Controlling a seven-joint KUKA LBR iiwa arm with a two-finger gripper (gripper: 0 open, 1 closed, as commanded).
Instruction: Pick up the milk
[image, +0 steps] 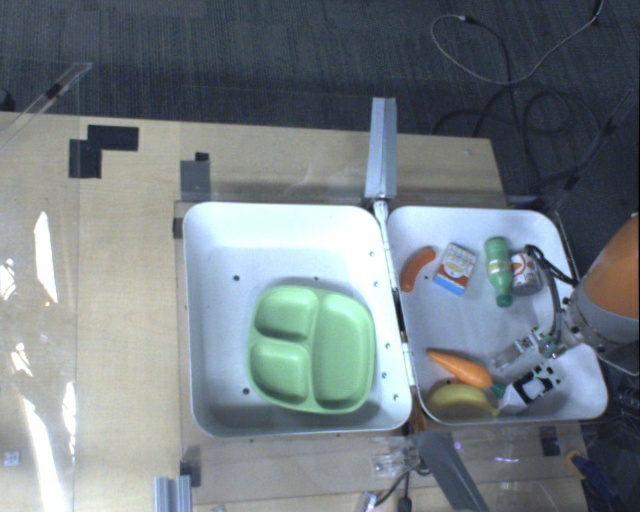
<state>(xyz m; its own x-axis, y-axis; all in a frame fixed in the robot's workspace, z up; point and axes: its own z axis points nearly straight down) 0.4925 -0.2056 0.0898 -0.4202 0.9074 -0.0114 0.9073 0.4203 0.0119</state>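
Observation:
The milk (456, 268) is a small white carton with red and blue print. It lies in the upper middle of the right bin (590, 400), between an orange-red sausage (417, 267) and a green bottle (498, 270). My gripper (533, 368) hangs low over the bin's near right corner, well to the lower right of the milk and apart from it. The grey arm with its orange band (615, 285) comes in from the right edge. Nothing shows between the gripper's tips.
A can (526, 271) lies just right of the green bottle. A carrot (460, 368) and a yellow banana (460, 401) lie at the bin's near edge, left of the gripper. The left bin (215, 300) holds a green divided plate (312, 347).

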